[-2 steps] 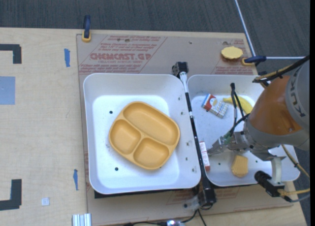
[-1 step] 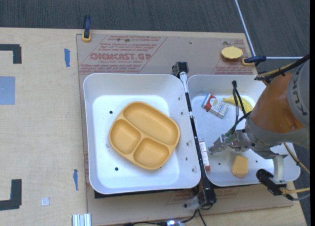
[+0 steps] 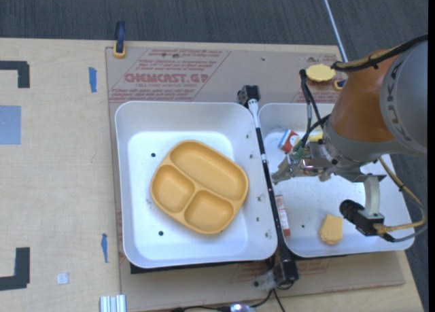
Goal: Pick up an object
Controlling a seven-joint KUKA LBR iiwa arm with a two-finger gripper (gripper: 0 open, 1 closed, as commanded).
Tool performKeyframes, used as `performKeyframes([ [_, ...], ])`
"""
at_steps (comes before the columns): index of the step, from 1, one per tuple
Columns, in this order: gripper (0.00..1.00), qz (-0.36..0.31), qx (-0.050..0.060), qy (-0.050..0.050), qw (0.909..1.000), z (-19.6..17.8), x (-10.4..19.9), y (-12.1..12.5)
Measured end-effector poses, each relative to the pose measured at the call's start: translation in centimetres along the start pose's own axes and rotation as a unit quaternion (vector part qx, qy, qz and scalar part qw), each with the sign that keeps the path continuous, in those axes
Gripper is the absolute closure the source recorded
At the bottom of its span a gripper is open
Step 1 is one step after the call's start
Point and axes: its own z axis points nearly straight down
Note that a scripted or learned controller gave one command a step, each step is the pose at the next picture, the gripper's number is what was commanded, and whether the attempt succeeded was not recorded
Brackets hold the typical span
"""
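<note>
A small yellow block (image 3: 331, 229) is seen lying in the right bin (image 3: 299, 246), toward the near edge below and right of the gripper (image 3: 291, 166), whose grip cannot be judged.

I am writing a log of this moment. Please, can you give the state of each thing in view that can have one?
Divided yellow plate: lying flat in the left bin, right side up.
Yellow block: resting loose in the right bin, apart from the gripper.
Gripper: low over the right bin, near a small red and white item.
</note>
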Motion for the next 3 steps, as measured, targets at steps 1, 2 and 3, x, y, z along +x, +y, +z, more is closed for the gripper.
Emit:
performKeyframes([
  [1, 1.00, 0.000, 0.001, 0.000, 1.0000, -2.8, 4.6, -3.5],
  [2, 1.00, 0.000, -0.001, 0.000, 1.0000, -3.8, 4.6, -3.3],
  [3, 1.00, -0.001, -0.002, -0.001, 1.0000, -4.8, 4.7, -3.2],
])
